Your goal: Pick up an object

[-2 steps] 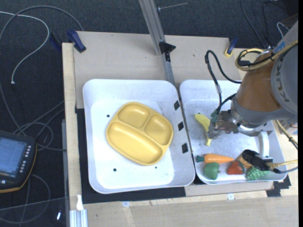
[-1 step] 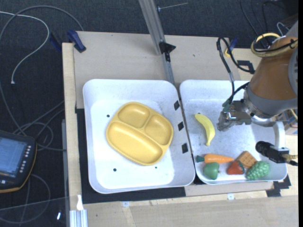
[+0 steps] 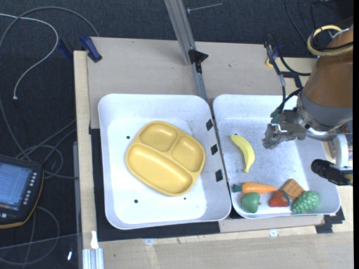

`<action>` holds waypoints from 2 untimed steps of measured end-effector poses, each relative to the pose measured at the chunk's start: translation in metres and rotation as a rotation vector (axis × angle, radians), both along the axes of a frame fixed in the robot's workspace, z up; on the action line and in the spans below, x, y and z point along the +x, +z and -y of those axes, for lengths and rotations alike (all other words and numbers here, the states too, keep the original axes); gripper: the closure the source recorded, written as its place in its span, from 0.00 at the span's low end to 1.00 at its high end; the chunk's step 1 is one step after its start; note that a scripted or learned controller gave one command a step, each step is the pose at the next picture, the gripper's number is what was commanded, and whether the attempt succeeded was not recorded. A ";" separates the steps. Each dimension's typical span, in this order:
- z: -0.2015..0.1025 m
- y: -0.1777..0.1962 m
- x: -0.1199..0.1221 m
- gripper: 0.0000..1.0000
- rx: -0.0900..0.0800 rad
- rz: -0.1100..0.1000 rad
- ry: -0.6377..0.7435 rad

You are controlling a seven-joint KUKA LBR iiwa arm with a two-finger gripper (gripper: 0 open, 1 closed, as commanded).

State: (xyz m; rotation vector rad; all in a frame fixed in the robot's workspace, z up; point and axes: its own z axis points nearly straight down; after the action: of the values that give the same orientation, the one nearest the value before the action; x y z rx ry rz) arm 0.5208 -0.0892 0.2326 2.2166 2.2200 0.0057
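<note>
Bench [image 3: 168,55]: pale wood top on a dark floor strewn with cables, bearing two shallow white bins side by side. A metal post [image 3: 178,15] rises at 12 o'clock, above the seam between them.

Left bin [image 3: 112,111]: one yellow divided plate [image 3: 165,157], lying flat near its centre.

Right bin [image 3: 247,108]: a banana [image 3: 244,152] lies at about 9 o'clock from the bin's middle, apart from the other items. Along the 6 o'clock rim, in a row: a green pepper [image 3: 251,202] with a carrot [image 3: 258,188] just above it, a red piece [image 3: 278,199], a brown cracker-like piece [image 3: 291,188], and a green bunch of grapes [image 3: 305,201].

My gripper [image 3: 276,134] hangs over the right bin's upper middle, at 3 o'clock from the banana and clear of it. Whether my fingers are spread or closed I cannot tell; the grey housing hides them. Nothing is visible between them.
</note>
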 end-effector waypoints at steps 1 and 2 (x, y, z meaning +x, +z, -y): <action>-0.049 -0.008 0.000 1.00 0.004 -0.008 0.004; -0.098 0.000 -0.012 1.00 0.005 -0.008 0.006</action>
State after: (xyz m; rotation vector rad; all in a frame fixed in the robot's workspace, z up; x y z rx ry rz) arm 0.5092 0.0091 0.2330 2.2169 2.2326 0.0015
